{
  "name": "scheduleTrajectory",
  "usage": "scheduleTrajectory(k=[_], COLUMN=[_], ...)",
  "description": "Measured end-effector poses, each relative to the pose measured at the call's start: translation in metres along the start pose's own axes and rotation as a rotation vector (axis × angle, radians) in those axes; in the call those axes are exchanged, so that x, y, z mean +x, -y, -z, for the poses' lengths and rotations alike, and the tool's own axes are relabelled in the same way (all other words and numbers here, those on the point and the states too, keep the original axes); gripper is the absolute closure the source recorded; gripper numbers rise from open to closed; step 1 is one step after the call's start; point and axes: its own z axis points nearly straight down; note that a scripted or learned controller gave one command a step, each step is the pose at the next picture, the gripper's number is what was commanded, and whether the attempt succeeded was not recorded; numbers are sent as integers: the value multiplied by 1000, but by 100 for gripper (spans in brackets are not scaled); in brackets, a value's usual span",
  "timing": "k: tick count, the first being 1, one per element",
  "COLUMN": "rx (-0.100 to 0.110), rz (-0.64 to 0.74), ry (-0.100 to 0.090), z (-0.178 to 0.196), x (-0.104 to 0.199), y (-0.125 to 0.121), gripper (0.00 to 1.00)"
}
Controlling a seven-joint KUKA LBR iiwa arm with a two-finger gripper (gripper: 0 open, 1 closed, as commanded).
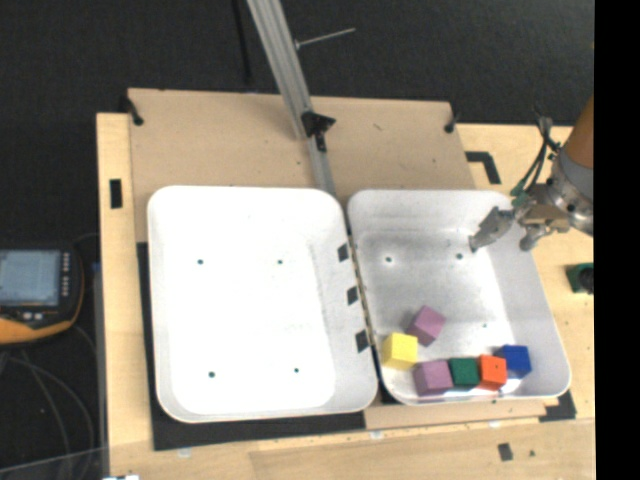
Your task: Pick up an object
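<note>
We look down on a pale wooden bench [250, 138] set on a dark floor, with a slanted metal rail [285, 58] crossing its far edge and a small handheld screen unit [35, 288] lying off to the left. Two shallow white bins sit side by side, their inner rims touching.

The left bin [170, 298] shows us bare white floor with a few dark dots. The right bin [400, 228] holds all the blocks, gathered near its front edge: a yellow cube [402, 349] beside the dividing rim, a tilted purple cube [428, 324] just behind and to its right, then a row along the front wall (packed close, each touching the next) of a second purple cube [433, 376], a green cube [464, 372], an orange cube [493, 370] and a blue cube [516, 360].

The gripper [497, 230] hangs over the far right part of the right bin, reaching in from the arm [570, 183] at the edge. Its fingers look parted, though the view is coarse there, and we see nothing between them. The blocks lie well apart from it, toward the front of the bin.
</note>
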Motion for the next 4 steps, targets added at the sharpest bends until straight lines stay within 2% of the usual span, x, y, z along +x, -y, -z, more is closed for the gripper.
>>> scheduleTrajectory(k=[1, 2, 3, 4], rx=[-1, -1, -3, -1], rz=[1, -5, -7, -7], ry=[-1, -3, -2, 0], z=[-134, -131, -131, -131], x=[90, 88, 67, 57], y=[-33, -33, -32, -7], gripper=[0, 0, 0, 0])
